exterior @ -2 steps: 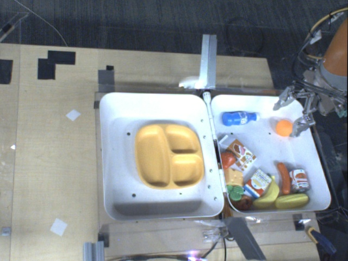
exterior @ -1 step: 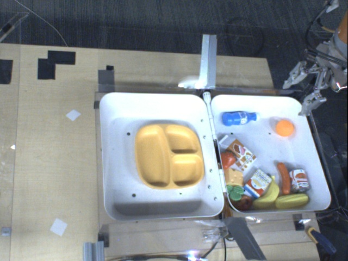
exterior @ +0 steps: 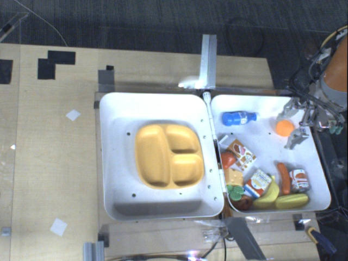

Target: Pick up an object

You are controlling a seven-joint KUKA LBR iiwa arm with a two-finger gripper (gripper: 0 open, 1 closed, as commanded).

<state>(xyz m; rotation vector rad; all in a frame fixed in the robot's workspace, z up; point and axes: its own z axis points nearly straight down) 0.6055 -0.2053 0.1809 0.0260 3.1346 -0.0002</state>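
Camera view: fingers (exterior: 294, 125) spread wide, straddling orange ball (exterior: 284, 128), not gripping.

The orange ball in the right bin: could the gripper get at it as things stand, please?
Probably yes. The gripper hangs right beside the orange ball, which lies on bare bin floor, apart from the blue bottle and the other items.

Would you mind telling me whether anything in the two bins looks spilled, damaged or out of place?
Nothing stands out. The yellow tray lies flat in the left bin. The toy food in the right bin is jumbled, mostly toward the near left corner, but all inside the walls.
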